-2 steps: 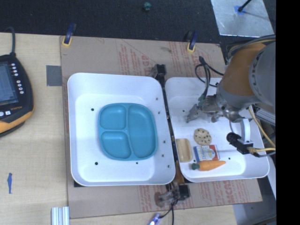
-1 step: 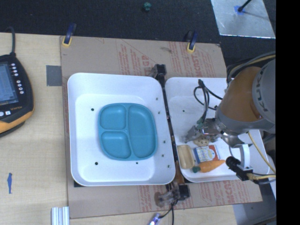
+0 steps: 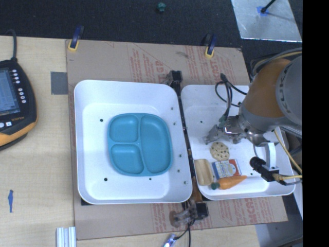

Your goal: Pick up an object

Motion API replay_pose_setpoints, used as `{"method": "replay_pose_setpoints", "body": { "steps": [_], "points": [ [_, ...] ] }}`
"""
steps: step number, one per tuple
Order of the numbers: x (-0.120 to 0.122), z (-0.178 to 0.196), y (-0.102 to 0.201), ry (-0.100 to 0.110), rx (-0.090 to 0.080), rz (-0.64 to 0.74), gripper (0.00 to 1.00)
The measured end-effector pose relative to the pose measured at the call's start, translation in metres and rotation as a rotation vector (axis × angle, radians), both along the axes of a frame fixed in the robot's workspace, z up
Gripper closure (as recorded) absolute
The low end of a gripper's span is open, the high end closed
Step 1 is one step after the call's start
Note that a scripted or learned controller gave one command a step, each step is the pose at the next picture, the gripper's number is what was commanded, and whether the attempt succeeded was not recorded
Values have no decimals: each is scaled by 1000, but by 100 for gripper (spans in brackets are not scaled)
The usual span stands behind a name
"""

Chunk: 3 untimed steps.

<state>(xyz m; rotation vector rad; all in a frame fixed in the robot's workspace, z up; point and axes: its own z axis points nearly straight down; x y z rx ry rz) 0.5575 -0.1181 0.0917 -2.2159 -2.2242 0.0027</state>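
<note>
The right bin point(image 3: 205, 99) holds a round speckled cookie point(image 3: 219, 149), a tan bread-like block point(image 3: 204, 171), a small picture card with orange and blue print point(image 3: 228, 166) and an orange carrot point(image 3: 230, 182), all grouped at its near side. My gripper point(image 3: 225, 138) hangs low over the bin's middle, just beyond the cookie, and is open with nothing between its fingers. The grey arm with its orange band point(image 3: 267, 86) comes in from the right and covers the bin's right part.
In the left bin point(image 3: 87, 99) lies a blue divided plate point(image 3: 140, 143). A handheld control pendant point(image 3: 13, 99) rests on the bench at far left. Clamps point(image 3: 175, 77) join the two bins at their shared edge.
</note>
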Motion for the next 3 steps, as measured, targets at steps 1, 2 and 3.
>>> {"method": "replay_pose_setpoints", "body": {
  "steps": [1, 2, 3],
  "points": [
    [-14, 0, 1, 2, 0, 2, 0],
    [-12, 11, 0, -2, -2, 3, 100],
    [-12, 11, 0, -1, -2, 4, 0]
  ]
}}
